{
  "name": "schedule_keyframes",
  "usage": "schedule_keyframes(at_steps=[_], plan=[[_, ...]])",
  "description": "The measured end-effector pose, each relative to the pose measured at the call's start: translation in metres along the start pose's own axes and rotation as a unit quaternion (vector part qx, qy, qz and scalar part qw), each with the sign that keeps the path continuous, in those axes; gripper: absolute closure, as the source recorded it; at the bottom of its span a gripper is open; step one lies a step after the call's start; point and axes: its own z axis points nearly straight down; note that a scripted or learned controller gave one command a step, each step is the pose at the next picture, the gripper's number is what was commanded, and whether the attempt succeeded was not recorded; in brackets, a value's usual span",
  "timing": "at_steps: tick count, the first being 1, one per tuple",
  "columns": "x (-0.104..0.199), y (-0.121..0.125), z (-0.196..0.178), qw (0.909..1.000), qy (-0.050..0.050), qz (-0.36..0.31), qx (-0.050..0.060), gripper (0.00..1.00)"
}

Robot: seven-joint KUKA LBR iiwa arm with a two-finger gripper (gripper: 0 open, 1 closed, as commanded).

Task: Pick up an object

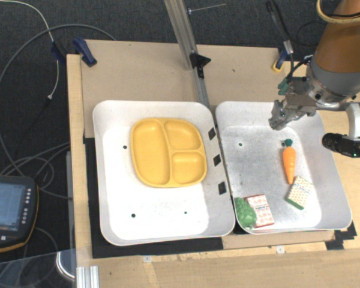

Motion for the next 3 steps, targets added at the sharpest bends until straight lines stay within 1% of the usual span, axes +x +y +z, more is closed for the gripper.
schedule_keyframes(at_steps=[1, 2, 3], plan=[[0.056, -0.027, 0.013, 1.0000, 0.000, -0.001, 0.000, 1.00], [0.112, -0.048, 0.014, 1.0000, 0.000, -0.001, 0.000, 1.00], [0.162, -0.069, 0.038, 1.0000, 0.000, -0.001, 0.001, 1.00]])
